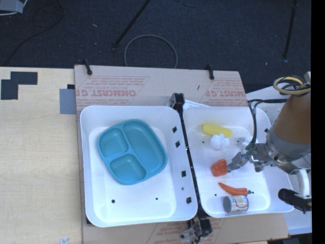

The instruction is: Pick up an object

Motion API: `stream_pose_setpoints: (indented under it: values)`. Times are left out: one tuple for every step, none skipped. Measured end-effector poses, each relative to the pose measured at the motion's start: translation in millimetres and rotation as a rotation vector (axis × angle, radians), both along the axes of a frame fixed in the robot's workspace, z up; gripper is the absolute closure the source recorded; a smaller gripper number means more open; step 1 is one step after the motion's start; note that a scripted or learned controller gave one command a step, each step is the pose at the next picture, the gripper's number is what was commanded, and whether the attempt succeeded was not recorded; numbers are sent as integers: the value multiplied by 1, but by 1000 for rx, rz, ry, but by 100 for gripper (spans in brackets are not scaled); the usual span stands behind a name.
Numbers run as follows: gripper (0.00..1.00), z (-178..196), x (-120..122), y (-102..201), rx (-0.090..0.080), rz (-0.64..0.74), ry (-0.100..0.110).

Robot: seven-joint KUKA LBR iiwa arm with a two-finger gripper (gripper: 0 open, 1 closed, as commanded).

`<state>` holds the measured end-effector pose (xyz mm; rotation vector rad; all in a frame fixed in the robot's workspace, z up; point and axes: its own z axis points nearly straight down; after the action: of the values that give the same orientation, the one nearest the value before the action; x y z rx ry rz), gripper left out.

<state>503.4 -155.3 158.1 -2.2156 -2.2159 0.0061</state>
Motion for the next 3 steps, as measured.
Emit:
stream_pose_setpoints:
  values:
    - [0,-57,0,-9,-1,-1,-2]
    - [0,-71,0,-8,-1,-1,-5]
    - [100,-60,0,-9,-2,-6,-6]
